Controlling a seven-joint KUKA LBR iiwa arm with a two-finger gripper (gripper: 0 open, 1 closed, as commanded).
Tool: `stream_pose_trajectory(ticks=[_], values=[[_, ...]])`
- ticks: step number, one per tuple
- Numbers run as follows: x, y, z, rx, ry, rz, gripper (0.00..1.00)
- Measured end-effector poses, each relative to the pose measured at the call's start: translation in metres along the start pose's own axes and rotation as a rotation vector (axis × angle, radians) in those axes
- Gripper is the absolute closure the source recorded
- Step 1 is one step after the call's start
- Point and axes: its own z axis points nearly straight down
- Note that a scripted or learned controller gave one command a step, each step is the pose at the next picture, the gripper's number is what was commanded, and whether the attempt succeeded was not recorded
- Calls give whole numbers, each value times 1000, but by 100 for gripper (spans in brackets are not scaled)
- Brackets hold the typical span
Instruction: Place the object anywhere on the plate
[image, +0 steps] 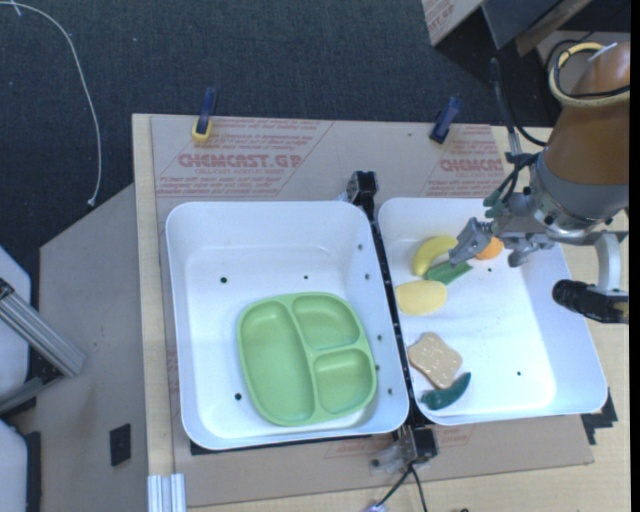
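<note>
A light green plate (303, 357) with three compartments lies in the left bin (200, 250). The right bin (540, 340) holds several toy foods. A yellow banana-like piece (433, 252) and a yellow oval piece (421, 296) lie near its left wall. A tan bread slice (433, 359) and a teal pepper (446, 392) sit at the front. My gripper (476, 243) hangs over the back of the right bin, right by a small orange piece (489, 249) and a dark green piece (451, 270). Whether either piece is held is hidden.
A black divider with clamps (363, 186) runs between the two bins. The arm's orange band (592, 120) and grey wrist fill the upper right, with a black part (590, 298) over the right bin's right side. Blue clamps (445, 119) hold the board's far edge.
</note>
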Motion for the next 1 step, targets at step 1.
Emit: stream_pose_trajectory(ticks=[1], values=[[0,2,-7,-13,-1,-3,0]])
